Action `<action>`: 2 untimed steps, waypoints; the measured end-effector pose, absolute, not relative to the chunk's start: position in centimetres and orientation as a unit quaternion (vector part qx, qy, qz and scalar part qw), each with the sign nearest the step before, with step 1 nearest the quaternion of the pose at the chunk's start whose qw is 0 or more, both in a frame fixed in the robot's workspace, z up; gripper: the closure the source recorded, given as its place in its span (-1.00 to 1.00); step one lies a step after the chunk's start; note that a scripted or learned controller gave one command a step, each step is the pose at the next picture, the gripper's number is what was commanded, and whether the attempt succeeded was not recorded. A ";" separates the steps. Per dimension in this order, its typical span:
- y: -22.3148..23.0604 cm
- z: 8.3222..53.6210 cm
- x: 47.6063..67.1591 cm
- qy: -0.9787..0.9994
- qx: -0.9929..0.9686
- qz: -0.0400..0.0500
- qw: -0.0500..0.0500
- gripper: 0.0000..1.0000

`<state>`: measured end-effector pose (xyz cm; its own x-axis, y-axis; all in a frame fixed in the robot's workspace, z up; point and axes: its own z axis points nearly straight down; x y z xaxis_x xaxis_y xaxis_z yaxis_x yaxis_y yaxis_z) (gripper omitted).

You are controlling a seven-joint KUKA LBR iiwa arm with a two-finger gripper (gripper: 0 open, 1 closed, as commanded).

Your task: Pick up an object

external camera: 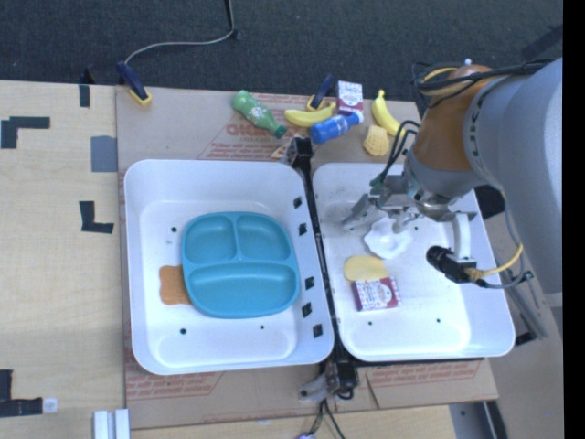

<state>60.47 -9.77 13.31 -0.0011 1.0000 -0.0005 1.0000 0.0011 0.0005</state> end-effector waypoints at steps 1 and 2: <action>-9.4 8.7 58.8 0.707 0.707 0.001 0.002 -1.00; -11.6 8.7 62.8 0.708 0.706 0.002 0.003 -1.00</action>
<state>62.77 -11.63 8.69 -0.0023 1.0000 -0.0021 1.0000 0.0024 0.0064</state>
